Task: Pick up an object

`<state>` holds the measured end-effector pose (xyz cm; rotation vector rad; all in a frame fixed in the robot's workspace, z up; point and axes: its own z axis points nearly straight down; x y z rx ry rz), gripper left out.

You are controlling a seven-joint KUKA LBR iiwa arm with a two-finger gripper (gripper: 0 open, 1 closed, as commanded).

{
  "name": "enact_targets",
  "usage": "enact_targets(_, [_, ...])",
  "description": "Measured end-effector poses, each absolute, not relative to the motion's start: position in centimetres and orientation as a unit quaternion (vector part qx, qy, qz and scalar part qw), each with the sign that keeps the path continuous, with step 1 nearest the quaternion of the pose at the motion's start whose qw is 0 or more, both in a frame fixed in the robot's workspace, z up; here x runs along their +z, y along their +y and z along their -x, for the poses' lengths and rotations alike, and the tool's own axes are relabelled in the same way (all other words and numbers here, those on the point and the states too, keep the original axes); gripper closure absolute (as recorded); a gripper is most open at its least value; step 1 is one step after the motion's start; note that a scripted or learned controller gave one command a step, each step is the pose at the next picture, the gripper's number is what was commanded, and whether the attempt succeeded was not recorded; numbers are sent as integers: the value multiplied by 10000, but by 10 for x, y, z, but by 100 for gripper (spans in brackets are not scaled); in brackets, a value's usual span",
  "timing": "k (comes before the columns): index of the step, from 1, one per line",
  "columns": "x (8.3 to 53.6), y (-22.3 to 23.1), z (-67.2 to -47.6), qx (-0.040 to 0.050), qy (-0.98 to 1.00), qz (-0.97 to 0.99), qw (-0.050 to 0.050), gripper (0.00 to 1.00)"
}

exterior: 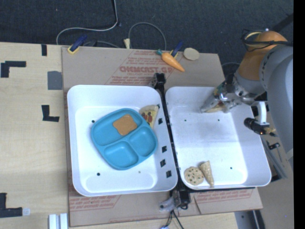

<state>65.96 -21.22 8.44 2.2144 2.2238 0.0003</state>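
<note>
Cookie (193, 175) and cone (207, 172) lie lower right, my gripper (209, 107) upper right above bare bin (214, 132), finger state unclear — I'd centre over one before descending.

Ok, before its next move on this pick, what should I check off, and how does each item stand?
1. Gripper inside the right white bin: ok.
2. Object between its fingers: cannot tell.
3. Targets in the right bin, a round speckled cookie beside a tan cone-shaped piece: ok, both near the front wall, away from the gripper.
4. Blue divided plastic tray with brown square toast in the left white bin: ok.
5. Orange toy carrot outside both bins: not ok.
</note>
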Motion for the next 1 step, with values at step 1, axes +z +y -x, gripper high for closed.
enact_targets(1, [86, -168, -669, -8, 7083, -7059, 16, 0])
